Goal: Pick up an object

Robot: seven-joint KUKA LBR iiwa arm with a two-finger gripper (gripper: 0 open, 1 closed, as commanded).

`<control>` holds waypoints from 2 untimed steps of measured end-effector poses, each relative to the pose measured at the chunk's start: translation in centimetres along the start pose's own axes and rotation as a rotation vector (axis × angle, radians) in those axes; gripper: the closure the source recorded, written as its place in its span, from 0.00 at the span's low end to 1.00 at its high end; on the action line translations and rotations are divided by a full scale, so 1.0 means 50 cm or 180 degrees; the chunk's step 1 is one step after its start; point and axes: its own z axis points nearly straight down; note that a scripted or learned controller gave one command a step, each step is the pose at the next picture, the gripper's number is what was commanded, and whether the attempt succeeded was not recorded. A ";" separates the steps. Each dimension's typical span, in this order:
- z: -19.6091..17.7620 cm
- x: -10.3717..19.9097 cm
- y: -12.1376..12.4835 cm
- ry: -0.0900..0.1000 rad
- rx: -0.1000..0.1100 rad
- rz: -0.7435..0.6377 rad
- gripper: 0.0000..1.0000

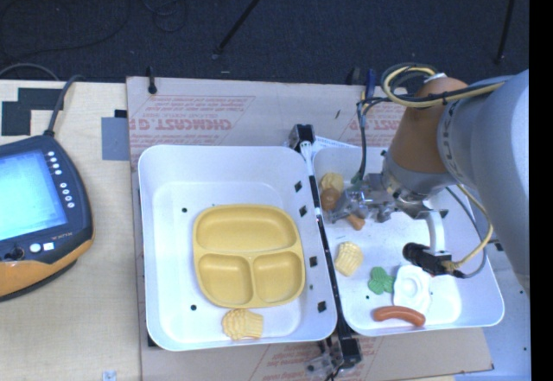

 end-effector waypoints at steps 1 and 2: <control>-0.019 -0.001 -0.003 0.0004 0.0016 -0.0002 1.00; -0.212 0.192 0.009 0.0007 -0.0023 -0.0021 1.00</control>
